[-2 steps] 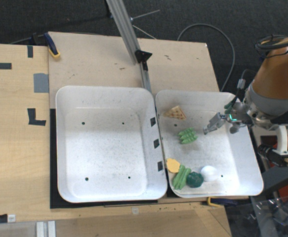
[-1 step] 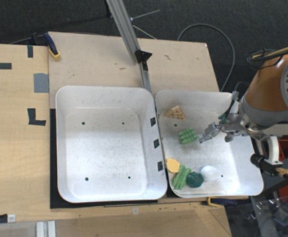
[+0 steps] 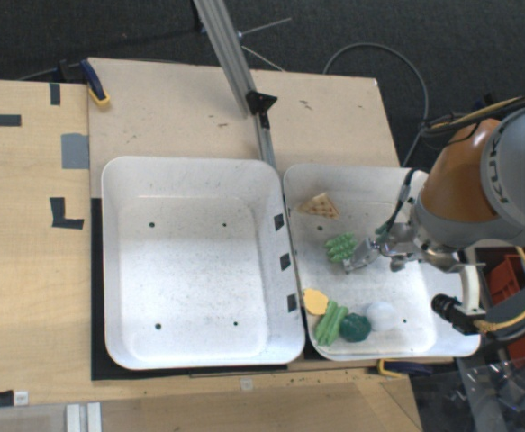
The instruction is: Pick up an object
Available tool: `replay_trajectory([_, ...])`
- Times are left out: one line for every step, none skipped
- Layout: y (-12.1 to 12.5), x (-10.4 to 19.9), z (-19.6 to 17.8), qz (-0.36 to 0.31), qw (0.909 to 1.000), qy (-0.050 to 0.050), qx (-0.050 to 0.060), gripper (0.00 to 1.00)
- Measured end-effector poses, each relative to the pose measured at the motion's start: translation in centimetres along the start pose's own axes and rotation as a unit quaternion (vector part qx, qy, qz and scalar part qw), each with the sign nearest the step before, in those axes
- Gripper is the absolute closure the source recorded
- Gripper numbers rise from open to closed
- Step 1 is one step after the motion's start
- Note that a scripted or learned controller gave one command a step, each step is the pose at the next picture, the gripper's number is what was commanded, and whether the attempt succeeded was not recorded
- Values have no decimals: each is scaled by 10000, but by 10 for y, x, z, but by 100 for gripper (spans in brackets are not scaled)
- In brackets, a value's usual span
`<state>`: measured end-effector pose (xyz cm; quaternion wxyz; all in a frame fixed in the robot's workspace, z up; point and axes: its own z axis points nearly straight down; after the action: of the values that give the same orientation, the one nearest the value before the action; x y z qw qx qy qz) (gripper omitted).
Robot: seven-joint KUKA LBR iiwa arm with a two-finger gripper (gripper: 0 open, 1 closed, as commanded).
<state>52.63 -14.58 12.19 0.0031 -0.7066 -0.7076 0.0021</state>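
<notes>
Green ridged toy [image 3: 339,247] sits in the middle of the right bin [image 3: 421,296], touching or just left of the gripper [image 3: 363,257], which reaches in from the right of the frame; honestly can't tell if it's open or closed, or whether it has hold of anything. Same bin also has a tan wedge [image 3: 319,207] toward the upper left, plus a yellow piece [image 3: 314,301], a green stick bundle [image 3: 330,323], a dark green lump [image 3: 355,328] and a pale ball [image 3: 381,313] along the bottom. Left bin [image 3: 118,241] just shows its speckled floor, so my guess is the toy's the target.
</notes>
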Motion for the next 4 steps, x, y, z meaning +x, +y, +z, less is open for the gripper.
replay_trajectory([0,0,34,4,10000,-14,-29,0])
replay_trajectory([0,1,23,-1,10000,-8,-29,100])
replay_trajectory([-1,5,-20,0,10000,-10,-48,100])
replay_trajectory([-1,4,-62,3,10000,-12,-51,100])
